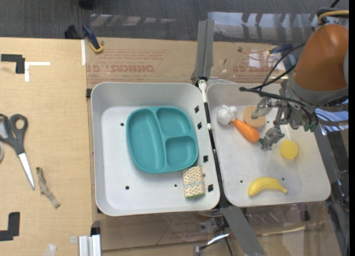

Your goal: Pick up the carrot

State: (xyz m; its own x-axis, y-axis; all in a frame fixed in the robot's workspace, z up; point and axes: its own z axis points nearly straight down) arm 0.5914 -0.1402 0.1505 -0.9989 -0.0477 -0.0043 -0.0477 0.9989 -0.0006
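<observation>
The orange carrot [247, 130] lies in the right bin [310, 185], tilted, its thick end toward the bin's middle. A white garlic bulb [225, 114] touches its upper left end. A round tan piece [255, 117] sits just above it. My gripper [268, 136] hangs right beside the carrot's lower right end, with its fingers slightly apart and nothing between them. The arm's orange band [324, 55] looms above at the right.
A yellow lemon [289, 149] and a banana [267, 187] lie in the right bin, below and right of my gripper. The left bin [111, 155] holds a teal divided plate [163, 138] and a small box [194, 182]. Scissors [19, 144] rest on the bench at far left.
</observation>
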